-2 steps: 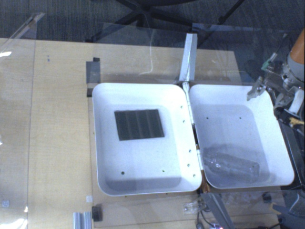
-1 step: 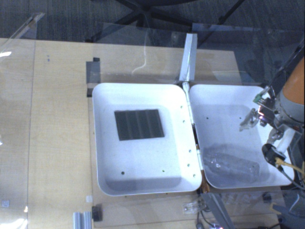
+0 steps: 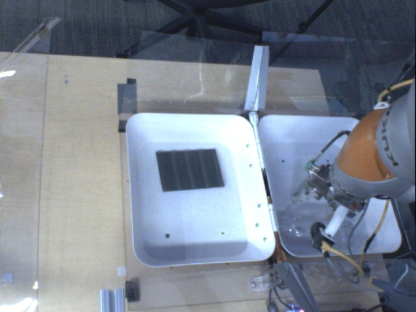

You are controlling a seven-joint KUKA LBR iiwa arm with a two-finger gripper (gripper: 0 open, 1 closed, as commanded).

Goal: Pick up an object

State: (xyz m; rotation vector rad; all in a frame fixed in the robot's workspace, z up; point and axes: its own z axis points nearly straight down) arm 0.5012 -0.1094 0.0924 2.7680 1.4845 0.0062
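Claw (image 3: pixel 304 197) low inside right bin (image 3: pixel 279 142), near its left wall – hard to make out against white floor, so cannot tell its state. Something clear, glassy, lies just below claw at bin's near-left corner (image 3: pixel 292 228); cannot tell whether touching. Grey arm with orange band (image 3: pixel 361 155) leans in from right, cables trailing. Left bin (image 3: pixel 195 125) holds dark ribbed rectangular pad (image 3: pixel 190 169), flat, toward far-left part. Both bins side by side on wooden bench (image 3: pixel 65 174). Office chair base (image 3: pixel 214 5) beyond bench.

Two white bins (image 3: pixel 140 194), one dark ribbed mat (image 3: pixel 190 169), one arm (image 3: pixel 374 155).
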